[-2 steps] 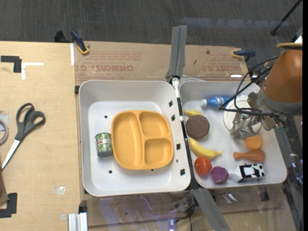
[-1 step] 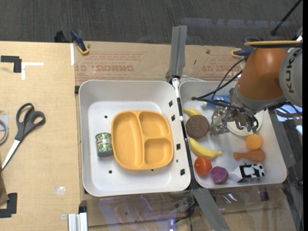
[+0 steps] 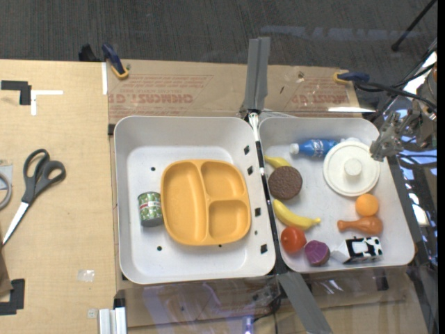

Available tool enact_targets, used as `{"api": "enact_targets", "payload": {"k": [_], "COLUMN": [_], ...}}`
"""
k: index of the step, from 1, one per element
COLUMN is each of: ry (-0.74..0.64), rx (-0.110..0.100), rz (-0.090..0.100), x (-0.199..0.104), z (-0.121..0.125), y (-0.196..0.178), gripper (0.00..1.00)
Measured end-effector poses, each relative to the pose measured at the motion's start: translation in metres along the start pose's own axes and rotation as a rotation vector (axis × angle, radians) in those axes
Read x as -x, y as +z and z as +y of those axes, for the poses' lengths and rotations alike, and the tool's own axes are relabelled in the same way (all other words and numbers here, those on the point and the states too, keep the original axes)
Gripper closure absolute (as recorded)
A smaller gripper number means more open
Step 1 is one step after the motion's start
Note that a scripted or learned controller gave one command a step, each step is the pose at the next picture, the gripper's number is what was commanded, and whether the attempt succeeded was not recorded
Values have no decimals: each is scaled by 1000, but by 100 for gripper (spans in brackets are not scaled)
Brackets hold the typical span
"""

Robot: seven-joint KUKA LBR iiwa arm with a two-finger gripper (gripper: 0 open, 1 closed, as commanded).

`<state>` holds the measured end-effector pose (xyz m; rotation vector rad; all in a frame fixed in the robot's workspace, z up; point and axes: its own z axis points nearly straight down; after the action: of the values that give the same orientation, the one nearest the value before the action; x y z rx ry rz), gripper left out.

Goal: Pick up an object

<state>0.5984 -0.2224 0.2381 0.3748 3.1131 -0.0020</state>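
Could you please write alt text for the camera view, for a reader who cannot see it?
The gripper sits at the right bin's far right edge beside a white lid, holding nothing visible. That bin also holds a banana, brown cookie, blue bottle, orange ball and tomato. The left bin holds a yellow divided plate and a small can.

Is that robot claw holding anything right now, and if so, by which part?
Nothing appears to be held. The gripper hovers at the right bin's far right edge, beside the white lid, with no object seen between its fingers.
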Motion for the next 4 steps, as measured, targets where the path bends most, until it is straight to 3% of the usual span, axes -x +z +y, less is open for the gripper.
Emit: {"api": "enact_targets", "payload": {"k": [1,2,3,4], "ry": [166,332,606,864], "rx": [5,12,-7,-5], "rz": [-23,-16,4,-4], "x": [41,41,32,7], "z": [13,18,80,106], "y": [92,110,130,136], "gripper": [100,100,100,100]}}
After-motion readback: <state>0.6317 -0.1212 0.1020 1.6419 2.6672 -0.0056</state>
